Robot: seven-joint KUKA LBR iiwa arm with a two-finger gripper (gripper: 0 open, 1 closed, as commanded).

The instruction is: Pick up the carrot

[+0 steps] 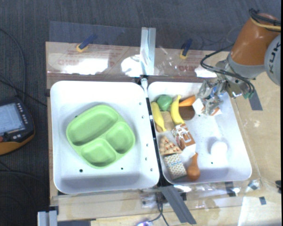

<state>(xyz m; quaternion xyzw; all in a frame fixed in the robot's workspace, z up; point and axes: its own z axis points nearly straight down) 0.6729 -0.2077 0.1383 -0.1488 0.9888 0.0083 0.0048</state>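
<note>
Where bananas (pixel 177 111) crowd, carrot (pixel 187 100) lies.

Carrot (pixel 187 100): you see the left part only; its right end is hidden behind the claw (pixel 208 103).
Claw: fingers too blurred and cluttered for you to tell their stance.
Arm (pixel 251 44): cut off by the right edge.
Handheld device (pixel 9 127): cut off at the left edge; screen too small to read.
Packets (pixel 173 147): print illegible.
</note>
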